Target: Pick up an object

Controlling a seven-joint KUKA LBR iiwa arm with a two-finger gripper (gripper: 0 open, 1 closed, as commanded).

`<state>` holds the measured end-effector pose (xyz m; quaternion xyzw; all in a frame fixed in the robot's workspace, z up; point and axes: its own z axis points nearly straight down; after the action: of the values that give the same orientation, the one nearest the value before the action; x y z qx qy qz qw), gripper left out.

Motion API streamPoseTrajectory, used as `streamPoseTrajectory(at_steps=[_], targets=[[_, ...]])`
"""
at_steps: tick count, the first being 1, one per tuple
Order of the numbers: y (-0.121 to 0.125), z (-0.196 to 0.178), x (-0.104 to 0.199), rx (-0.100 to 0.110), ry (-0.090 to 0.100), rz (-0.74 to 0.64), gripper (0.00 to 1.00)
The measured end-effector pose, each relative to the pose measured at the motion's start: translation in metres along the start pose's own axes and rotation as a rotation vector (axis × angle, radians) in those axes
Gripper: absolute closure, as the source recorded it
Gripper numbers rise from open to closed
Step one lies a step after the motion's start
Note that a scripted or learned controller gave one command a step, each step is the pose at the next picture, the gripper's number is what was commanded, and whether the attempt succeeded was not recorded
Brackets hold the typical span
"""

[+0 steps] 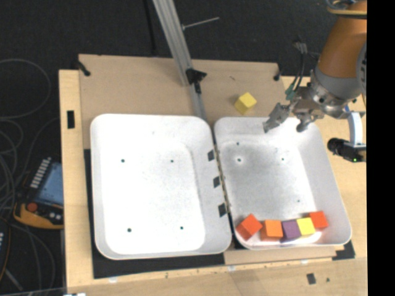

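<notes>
Five blocks [282, 227] line the right bin's [327, 165] near wall, a yellow cube [245, 102] sits on the bench beyond it, and the gripper [287, 122] hangs open over the bin's far edge, gripping nothing.

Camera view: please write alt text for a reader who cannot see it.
The end effector hangs open above the right bin's far edge, holding nothing. Five blocks line that bin's near wall; a yellow block lies on the bench behind it.
</notes>
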<state>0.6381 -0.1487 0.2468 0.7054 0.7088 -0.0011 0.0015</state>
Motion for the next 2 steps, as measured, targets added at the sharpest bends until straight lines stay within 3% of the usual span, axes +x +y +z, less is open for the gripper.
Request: streamPoseTrajectory(at_steps=[1,2], targets=[[0.041,0.125,-0.034,0.005,0.001,0.004,0.00],[-0.041,0.122,0.013,0.005,0.004,0.006,0.00]])
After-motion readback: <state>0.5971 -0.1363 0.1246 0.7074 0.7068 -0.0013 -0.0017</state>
